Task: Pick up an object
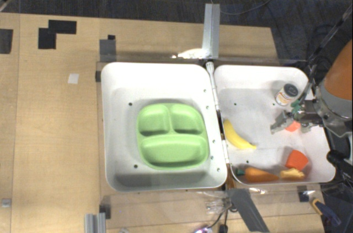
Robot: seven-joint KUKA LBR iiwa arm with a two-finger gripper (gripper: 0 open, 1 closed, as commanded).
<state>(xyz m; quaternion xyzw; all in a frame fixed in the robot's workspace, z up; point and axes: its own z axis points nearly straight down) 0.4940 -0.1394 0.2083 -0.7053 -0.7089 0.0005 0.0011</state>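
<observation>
I see the gripper (285, 123) at the right of the frame, low over the right bin (259, 73), with the grey arm (336, 95) and its orange band entering from the right edge. Its two fingers (277, 125) point left and down and look slightly spread, but the view is too small and blurred for me to tell whether they are open or closed. A small red-pink piece (293, 127) sits right at the fingertips; I cannot say whether it lies between them or just beneath on the bin floor. Just above the gripper, near the bin's upper right corner, a small round can (287, 94) stands upright with its dark top toward me. In the same bin a banana (236, 136) lies against the left wall, slanting down to the right. Along the bottom wall a carrot (260, 174) lies on its side, with a small yellow piece (292, 173) just to its right, and an orange block (297, 160) sits just above that piece, near the lower right corner. These items are well apart from the fingers, except the red-pink piece. The left bin (118, 83) fills the centre of the frame and holds a green tray (172, 135) with three compartments, lying flat in the middle. The two bins touch along a metal divider (217, 116) on the wooden bench (49, 144).
</observation>
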